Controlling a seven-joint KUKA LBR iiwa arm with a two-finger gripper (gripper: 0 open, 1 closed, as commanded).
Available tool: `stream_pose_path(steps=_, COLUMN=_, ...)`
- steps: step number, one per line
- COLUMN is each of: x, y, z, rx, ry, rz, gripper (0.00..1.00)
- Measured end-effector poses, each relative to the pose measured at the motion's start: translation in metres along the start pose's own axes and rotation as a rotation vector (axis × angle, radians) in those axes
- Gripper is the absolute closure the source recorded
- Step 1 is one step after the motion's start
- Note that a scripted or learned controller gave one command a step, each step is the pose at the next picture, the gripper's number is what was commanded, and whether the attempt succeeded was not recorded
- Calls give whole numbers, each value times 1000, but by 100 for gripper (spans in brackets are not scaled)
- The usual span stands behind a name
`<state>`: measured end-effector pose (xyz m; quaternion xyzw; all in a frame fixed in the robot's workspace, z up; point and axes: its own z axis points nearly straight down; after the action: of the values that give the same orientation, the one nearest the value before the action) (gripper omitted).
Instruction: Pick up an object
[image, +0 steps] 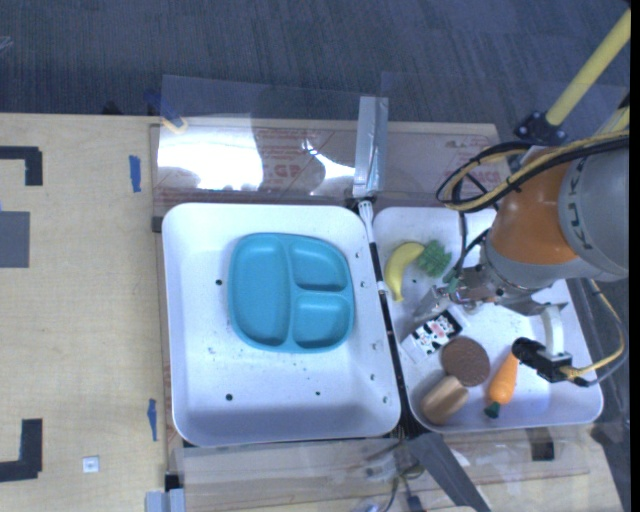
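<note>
The grey arm (600, 215) reached in from the right, its orange-banded wrist bent down, pincer (455, 293) lowered.

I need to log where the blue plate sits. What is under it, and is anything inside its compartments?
The blue divided plate lies flat on the floor of the left white bin, and its three compartments hold nothing. The plate covers the bin floor beneath it, so that patch cannot be seen.

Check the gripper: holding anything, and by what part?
Cannot tell. The gripper is low in the right bin beside the banana and green piece; no object shows between its fingers.
</note>
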<state>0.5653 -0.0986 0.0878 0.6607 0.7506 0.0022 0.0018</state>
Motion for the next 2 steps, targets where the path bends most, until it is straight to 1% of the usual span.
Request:
stream_pose_path(steps=1, x=-2, y=2, z=-13, rx=-8, ry=-3, rz=4, gripper=100)
stream_pose_path(steps=2, x=5, y=48, z=-101, rx=-3, ry=-2, rz=-164, gripper=100)
